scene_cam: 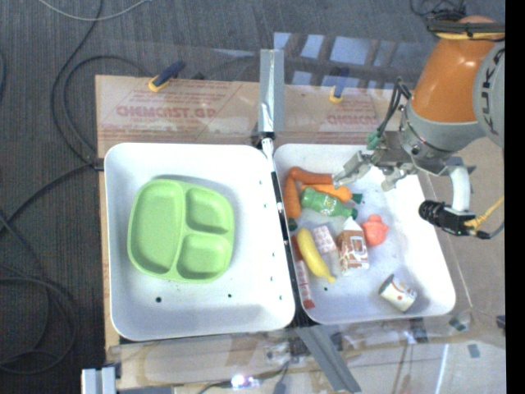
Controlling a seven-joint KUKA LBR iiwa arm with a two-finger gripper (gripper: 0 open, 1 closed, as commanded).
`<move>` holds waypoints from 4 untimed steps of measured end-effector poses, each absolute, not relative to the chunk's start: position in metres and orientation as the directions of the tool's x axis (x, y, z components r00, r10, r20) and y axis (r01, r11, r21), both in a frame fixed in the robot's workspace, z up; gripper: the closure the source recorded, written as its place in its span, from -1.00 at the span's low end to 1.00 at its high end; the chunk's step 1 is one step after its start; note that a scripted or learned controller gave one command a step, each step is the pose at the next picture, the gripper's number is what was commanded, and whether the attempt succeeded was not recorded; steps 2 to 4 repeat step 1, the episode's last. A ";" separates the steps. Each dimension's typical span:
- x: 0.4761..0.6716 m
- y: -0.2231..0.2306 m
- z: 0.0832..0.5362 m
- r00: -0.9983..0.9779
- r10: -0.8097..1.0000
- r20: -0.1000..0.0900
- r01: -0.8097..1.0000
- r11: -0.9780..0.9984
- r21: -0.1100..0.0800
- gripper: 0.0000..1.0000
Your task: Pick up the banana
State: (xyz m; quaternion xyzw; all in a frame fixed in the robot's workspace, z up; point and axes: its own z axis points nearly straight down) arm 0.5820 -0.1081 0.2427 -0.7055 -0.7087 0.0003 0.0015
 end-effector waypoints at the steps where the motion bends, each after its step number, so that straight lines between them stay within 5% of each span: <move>1: 0.520 -0.088 0.182 -0.044 0.999 0.002 0.999 0.044 -0.004 -1.00; 4: 0.520 -0.088 0.182 -0.044 0.999 0.002 0.999 0.044 -0.004 -1.00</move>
